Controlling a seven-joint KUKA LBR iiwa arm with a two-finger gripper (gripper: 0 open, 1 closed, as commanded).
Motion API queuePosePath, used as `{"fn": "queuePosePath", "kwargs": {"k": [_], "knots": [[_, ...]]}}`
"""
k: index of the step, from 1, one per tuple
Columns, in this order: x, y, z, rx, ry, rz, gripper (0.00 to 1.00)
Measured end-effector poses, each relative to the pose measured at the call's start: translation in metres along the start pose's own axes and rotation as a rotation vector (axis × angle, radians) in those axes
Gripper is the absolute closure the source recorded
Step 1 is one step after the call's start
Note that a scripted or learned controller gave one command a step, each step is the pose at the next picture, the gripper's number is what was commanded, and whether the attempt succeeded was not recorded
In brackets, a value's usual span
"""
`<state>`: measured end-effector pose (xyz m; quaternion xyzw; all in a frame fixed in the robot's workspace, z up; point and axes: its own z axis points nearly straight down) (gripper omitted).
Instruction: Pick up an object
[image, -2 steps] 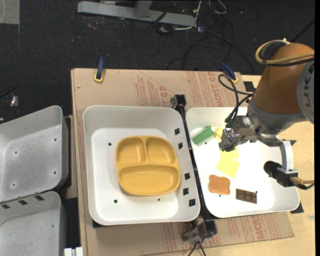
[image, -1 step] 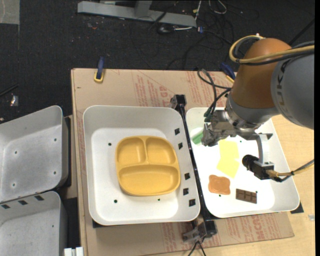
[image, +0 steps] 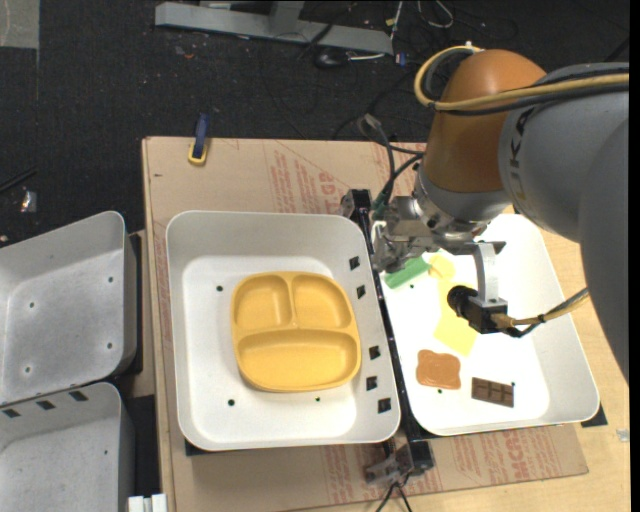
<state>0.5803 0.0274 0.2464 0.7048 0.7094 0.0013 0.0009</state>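
In the camera view, the arm (image: 560, 140) is seen reaching in from the right, its orange band above the wrist hanging over the upper part of the right bin (image: 565, 385). The gripper (image: 410, 255) is lowered at the upper left corner of that bin, close against the wall shared with the left bin (image: 200, 420). Whether anything is gripped cannot be told, because the wrist body covers that part from above.

A green piece (image: 405, 273) is found directly under the gripper, touching or nearly touching it; its long axis runs slantwise, from lower left to upper right. It is judged the nearest candidate for the pick, and little sideways travel would be called for.

A yellow flat piece (image: 458, 335) lies just below and to the right of the gripper, partly covered by a black fitting on the cable. Farther toward the near edge, a brown toast-like piece (image: 438, 370) and a dark chocolate-like bar (image: 492, 392) are set side by side, well apart from the gripper.

In the left bin a yellow divided plate (image: 296, 332) is placed at the centre, across the dividing wall from the gripper.
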Motion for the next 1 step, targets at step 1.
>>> {"fn": "queuePosePath", "kwargs": {"k": [1], "knots": [[0.0579,0.0261,0.0091,0.001,0.0,-0.001,1.0]]}}
